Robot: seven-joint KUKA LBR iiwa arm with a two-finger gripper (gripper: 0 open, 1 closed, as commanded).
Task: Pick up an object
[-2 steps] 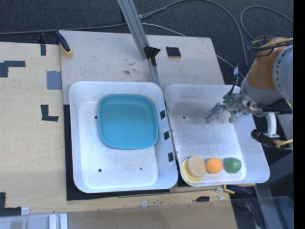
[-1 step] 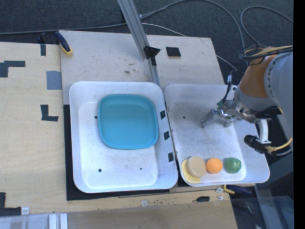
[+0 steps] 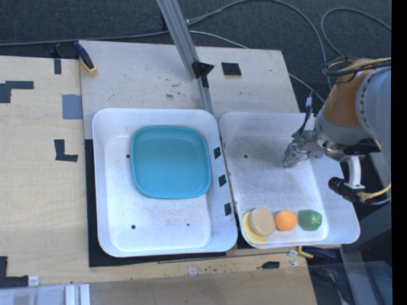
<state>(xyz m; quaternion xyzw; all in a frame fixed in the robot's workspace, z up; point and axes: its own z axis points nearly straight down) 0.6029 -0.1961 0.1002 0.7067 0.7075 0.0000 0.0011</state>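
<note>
Above the right bin [image 3: 254,138] floor, the gripper [image 3: 294,157] is hanging; finger state I cannot tell. Orange ball [image 3: 285,220] is sitting toward the bin's near wall, well apart, between tan disc [image 3: 261,221] and green ball [image 3: 310,219].

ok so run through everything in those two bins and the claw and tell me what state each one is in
blue plate: lying flat in the left bin, upright.
tan round piece: resting at the right bin's near edge.
orange ball: resting beside the tan piece.
green ball: resting beside the orange ball.
claw: low over the right bin, holding nothing visible.
</note>
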